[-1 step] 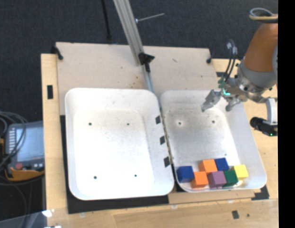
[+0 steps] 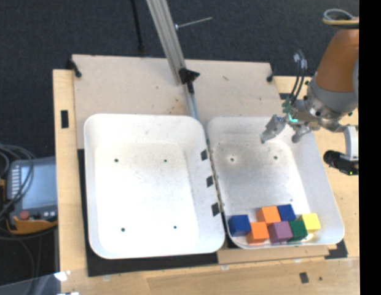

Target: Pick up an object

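Several small coloured blocks lie bunched at the near end of the right bin (image 2: pixel 313 171): a blue block (image 2: pixel 239 224), two orange blocks (image 2: pixel 270 214), a purple one (image 2: pixel 279 230), a green one (image 2: pixel 298 228), a yellow one (image 2: pixel 311 221) and a dark blue one (image 2: pixel 286 211). My gripper (image 2: pixel 284 130) hangs over the far right part of that bin, well away from the blocks. Its two fingers are spread apart with nothing between them.
The left bin (image 2: pixel 98 165) sits beside the right one, with clips along the shared edge. A slanted metal post (image 2: pixel 169 35) rises from the back of the bench. A pendant with cables (image 2: pixel 27 195) lies off the bench at left.
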### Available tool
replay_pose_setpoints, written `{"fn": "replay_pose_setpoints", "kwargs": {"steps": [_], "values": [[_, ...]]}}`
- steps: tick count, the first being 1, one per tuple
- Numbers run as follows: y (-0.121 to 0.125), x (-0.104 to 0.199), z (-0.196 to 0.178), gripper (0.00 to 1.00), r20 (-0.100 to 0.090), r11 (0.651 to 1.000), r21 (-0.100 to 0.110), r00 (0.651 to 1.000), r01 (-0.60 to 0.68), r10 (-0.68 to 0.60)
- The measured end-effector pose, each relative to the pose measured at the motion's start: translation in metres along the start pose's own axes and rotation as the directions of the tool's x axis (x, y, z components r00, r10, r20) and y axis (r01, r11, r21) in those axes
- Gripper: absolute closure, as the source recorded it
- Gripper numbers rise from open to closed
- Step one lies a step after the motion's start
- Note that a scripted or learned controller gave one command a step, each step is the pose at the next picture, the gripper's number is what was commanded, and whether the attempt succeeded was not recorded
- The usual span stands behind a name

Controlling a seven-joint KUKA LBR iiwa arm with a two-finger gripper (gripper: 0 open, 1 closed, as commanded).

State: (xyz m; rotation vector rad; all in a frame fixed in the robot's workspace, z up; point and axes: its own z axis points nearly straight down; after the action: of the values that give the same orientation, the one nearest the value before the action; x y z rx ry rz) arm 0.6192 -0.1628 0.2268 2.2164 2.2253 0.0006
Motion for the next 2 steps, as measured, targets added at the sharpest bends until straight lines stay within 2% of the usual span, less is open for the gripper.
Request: {"fn": "replay_pose_setpoints", "kwargs": {"steps": [1, 2], "values": [[-0.003, 0.000, 0.063, 0.00, 0.002, 1.000, 0.005, 1.000, -0.004, 0.004], [0.000, -0.002, 0.105, 0.00, 0.002, 1.000, 0.004, 1.000, -0.008, 0.008]]}}
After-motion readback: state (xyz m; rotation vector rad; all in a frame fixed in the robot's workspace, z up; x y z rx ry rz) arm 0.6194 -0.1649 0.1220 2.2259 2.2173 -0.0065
